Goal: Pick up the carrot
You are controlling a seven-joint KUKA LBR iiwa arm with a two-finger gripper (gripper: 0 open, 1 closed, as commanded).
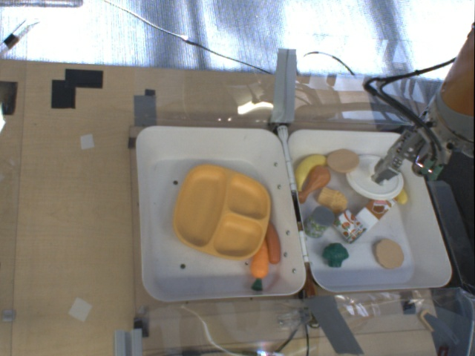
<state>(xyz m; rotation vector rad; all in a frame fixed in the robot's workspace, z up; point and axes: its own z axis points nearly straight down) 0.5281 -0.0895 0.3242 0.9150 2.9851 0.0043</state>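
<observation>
Carrot (260, 261): left bin (156, 199), at five o'clock, orange, green tip toward six; touching the yellow tray (221, 211) edge.
Neighbour: sausage (273, 244) just beside, at one o'clock of the carrot.
Handling: likely a light, rigid, smooth toy; may roll.
Hold: across the thick mid-body, clear of tray and sausage.
Gripper (387, 170): over the right bin (438, 265), above a white plate (362, 184); finger state cannot be told.
</observation>
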